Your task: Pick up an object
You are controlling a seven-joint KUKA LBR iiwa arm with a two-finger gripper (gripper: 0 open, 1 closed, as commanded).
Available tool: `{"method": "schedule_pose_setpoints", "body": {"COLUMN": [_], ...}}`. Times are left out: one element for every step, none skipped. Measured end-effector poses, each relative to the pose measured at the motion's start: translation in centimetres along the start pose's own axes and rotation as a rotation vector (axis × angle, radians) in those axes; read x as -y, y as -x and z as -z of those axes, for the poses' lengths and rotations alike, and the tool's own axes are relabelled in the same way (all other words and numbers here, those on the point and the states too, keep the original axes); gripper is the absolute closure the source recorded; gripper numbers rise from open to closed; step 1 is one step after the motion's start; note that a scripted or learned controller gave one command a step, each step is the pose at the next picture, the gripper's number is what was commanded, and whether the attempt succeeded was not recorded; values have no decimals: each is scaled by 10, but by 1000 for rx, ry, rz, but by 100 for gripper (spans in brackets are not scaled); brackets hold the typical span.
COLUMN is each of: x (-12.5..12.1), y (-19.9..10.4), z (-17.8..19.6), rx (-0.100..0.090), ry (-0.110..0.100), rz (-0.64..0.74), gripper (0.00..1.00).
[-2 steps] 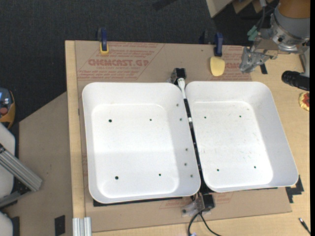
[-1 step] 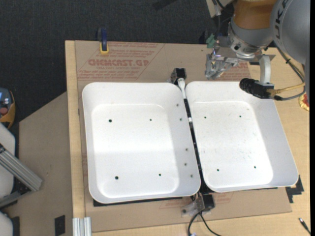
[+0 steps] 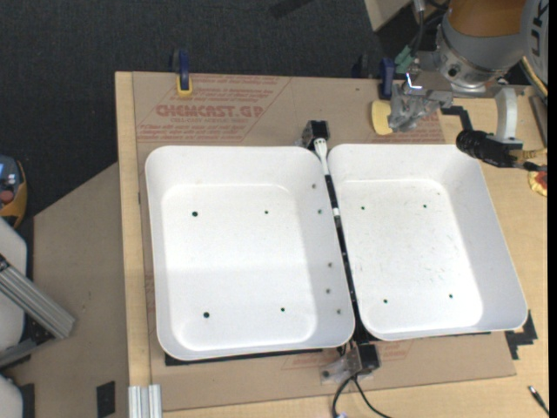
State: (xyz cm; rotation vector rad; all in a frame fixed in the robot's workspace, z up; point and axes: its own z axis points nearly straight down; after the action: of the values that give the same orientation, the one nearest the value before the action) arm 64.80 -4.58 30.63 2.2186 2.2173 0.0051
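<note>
My gripper (image 3: 407,116) hangs at the top right, just beyond the far rim of the right bin (image 3: 487,198) and over the brown board. A small pale yellow object (image 3: 380,118) lies on that board, right beside the gripper's left side; whether they touch is unclear. The grey arm with its orange band (image 3: 487,11) rises above the gripper toward the upper right corner. The left bin (image 3: 161,233) sits next to the right one, both showing white floors with small dark dots.
A black strip with a bracket (image 3: 315,134) runs between the bins. Blue clamps (image 3: 182,64) hold the board's far edge. A black part (image 3: 486,146) juts out right of the gripper. Cables (image 3: 352,368) sit at the near edge.
</note>
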Motion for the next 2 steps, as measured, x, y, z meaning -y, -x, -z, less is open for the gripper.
{"method": "schedule_pose_setpoints", "body": {"x": [20,-19], "y": [7,-82], "z": [19,-52], "rx": [-1,-3], "ry": [-4,-6], "rz": [0,6], "gripper": [100,100]}}
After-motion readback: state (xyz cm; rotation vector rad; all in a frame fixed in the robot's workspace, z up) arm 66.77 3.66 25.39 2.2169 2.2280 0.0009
